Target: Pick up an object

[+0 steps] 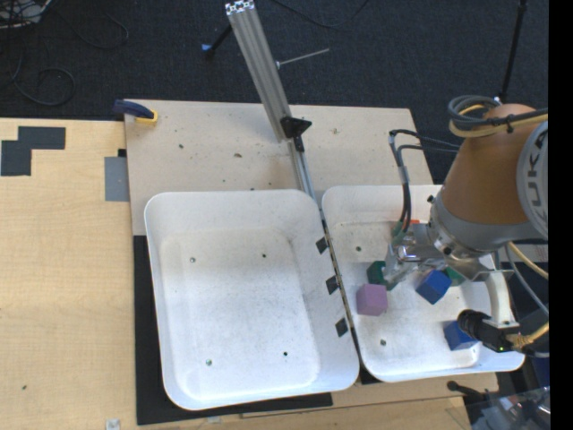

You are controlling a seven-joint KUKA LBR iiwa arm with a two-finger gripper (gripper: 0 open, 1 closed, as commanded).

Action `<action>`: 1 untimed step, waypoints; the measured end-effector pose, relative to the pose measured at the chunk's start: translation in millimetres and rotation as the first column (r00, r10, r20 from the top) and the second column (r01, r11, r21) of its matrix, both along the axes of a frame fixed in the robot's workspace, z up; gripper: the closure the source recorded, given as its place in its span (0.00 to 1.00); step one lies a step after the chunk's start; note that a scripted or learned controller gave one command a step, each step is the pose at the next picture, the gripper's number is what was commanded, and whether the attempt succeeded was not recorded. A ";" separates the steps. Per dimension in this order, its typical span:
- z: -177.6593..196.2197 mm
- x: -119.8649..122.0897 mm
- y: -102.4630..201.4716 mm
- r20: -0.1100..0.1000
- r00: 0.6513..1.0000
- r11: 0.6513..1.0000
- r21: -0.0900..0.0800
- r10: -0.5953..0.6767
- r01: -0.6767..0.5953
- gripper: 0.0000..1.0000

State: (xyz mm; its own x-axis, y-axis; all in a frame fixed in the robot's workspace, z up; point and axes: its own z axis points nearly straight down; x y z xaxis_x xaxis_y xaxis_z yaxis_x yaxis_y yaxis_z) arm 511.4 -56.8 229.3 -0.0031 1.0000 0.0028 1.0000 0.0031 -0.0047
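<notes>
While arm reached into right bin (358,206), gripper (405,260) hung low over objects; jaw opening hidden, cannot tell. Purple block (372,299) beside green piece (377,272); blue blocks (433,287) nearby.

Matt plastic, pale wood, brushed metal
Bins (235,383) smooth white plastic; bench (215,150) speckled wood; rail (261,61) at 12 o'clock ribbed aluminium.

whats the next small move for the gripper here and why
Probably a short drop straight down, then close. The gripper sits low in the right bin, among the blocks: a purple block just below it, a green one beside it, a blue one to its right. Nothing is seen between its fingers, so no grasp yet.
</notes>
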 end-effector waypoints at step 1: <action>-9.9 0.2 48.2 0.000 1.000 1.000 0.000 0.000 0.000 1.00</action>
State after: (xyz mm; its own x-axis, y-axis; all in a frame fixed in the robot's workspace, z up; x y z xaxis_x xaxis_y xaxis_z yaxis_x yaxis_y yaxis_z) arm 511.7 -8.5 219.4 -0.0034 1.0000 0.0026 1.0000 0.0034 -0.0049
